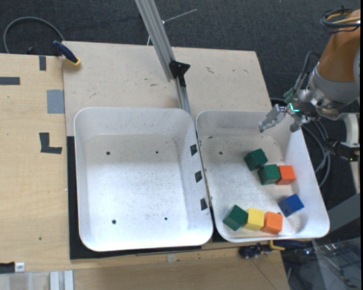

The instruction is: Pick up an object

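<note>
Several small cubes lie in the right bin (230, 125). Two green cubes (256, 159) (268, 174) and an orange cube (286, 174) cluster near its middle right. A blue cube (291, 205) lies below them. Along the front edge sit a green cube (235, 217), a yellow cube (255, 218) and an orange cube (273, 222) in a row. My gripper (282, 119) hovers over the bin's far right corner, above and apart from the cubes, its two fingers spread with nothing between them.
The left bin (85, 138) stands beside the right one. A slanted metal bar (157, 32) runs from the top down to the divide between the bins. Cables hang off the bench's right side. A blue and yellow clip (66, 52) lies at the far left.
</note>
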`<state>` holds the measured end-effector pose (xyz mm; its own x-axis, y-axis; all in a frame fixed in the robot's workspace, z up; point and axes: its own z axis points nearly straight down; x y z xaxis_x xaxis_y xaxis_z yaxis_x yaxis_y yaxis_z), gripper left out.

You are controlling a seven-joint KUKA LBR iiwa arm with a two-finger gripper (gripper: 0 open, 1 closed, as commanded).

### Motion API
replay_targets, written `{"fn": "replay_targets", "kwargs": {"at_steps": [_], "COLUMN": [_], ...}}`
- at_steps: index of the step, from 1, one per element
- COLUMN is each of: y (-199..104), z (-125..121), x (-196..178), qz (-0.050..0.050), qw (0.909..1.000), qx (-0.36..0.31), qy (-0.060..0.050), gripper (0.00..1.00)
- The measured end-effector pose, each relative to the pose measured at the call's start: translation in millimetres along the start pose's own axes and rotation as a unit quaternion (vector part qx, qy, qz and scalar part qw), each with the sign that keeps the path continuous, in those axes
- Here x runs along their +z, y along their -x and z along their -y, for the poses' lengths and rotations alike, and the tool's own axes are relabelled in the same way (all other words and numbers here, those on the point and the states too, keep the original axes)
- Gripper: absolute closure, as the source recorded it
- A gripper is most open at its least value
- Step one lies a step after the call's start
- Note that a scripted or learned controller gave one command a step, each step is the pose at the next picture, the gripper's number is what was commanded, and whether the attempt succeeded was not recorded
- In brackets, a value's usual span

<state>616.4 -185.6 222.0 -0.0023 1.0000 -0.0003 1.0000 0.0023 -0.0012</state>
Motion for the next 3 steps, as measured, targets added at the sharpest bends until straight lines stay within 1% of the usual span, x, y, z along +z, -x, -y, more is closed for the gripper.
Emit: {"fn": "replay_targets", "kwargs": {"at_steps": [1, 2, 3], "y": [0.1, -1.4, 0.9], "z": [0.0, 0.3, 8.0], "x": [-0.1, 64.9, 111.8], "qz": [0.000, 0.000, 0.000], "qw": [1.0000, 1.0000, 1.0000], "qx": [0.000, 0.000, 0.001], "qy": [0.000, -0.003, -0.003], "gripper": [0.00, 0.00, 0.00]}}
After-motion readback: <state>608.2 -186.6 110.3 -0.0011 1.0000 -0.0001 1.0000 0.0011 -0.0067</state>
